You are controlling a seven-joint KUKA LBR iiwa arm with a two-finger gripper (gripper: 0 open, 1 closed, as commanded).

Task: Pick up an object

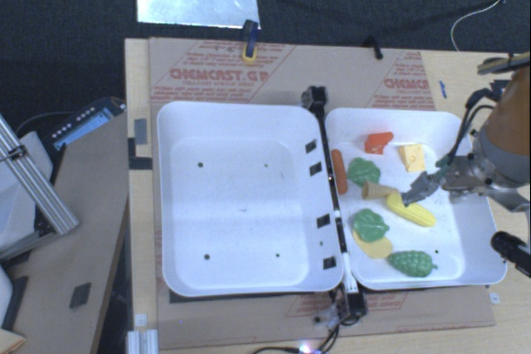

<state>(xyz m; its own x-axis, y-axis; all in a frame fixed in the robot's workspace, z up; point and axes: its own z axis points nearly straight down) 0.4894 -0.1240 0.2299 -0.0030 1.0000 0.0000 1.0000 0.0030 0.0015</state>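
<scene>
Several toys crowd the right bin [452, 124]; my gripper [416, 190] sits low over the yellow corn [412, 210], at the bin's three o'clock. Whether it is spread I cannot tell, so I should centre on the corn, clear of the cone [375, 191] at nine o'clock

**Layout around the gripper, right bin**

Gripper [417, 191] sits over the shallow white right bin [477, 240], at the yellow plastic corn cob [410, 209]. Tan cone [375, 191] just left; pale yellow cheese wedge [411, 157] behind; green bumpy toy vegetable [411, 263] in front.
</scene>
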